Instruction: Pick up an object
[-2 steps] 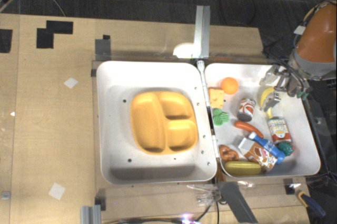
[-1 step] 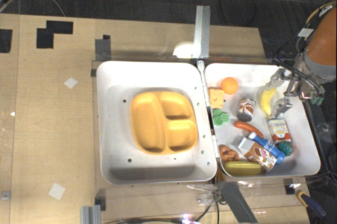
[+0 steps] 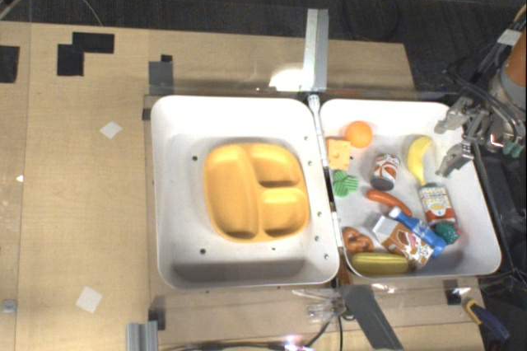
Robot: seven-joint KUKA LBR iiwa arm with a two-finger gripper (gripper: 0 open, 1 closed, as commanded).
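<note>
the end effector [image 3: 458, 140] hangs over the upper right part of the right bin [image 3: 486, 255], its two fingers spread apart with nothing between them, so no object is picked yet. it sits just right of the yellow banana [image 3: 420, 156], which makes that the likeliest target, though that is a judgement. taking the banana as the landmark: the small can [image 3: 385, 169] stands just left of it, the orange ball [image 3: 358, 133] lies further left and up, the ketchup bottle [image 3: 436, 203] lies just below it, and the crowded pile of packets sits lower left. the banana lies fairly free, with room for the fingers. the left bin [image 3: 173, 176], well left of the banana, holds a yellow divided tray [image 3: 251, 189], likely there as a drop spot.
</note>
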